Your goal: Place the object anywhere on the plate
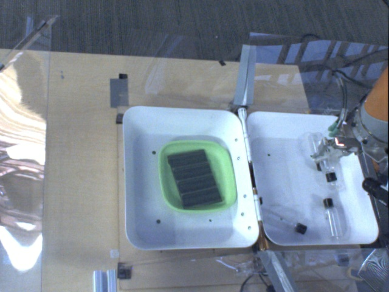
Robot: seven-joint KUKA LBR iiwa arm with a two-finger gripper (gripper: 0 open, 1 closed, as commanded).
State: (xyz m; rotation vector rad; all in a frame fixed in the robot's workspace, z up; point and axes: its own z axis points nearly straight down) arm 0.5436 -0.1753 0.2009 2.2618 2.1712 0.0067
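Two white bins side by side on wooden bench (73, 181). Left bin (140, 224) holds green plate (167, 163) with dark ribbed block (194, 179) lying on it, slightly tilted. Right bin (273, 132) holds three clear vials with black caps: one near front edge (285, 221), one at right front (332, 218), one under the gripper (324, 154). Arm (375, 111) at right edge, gripper over right bin's far right part.
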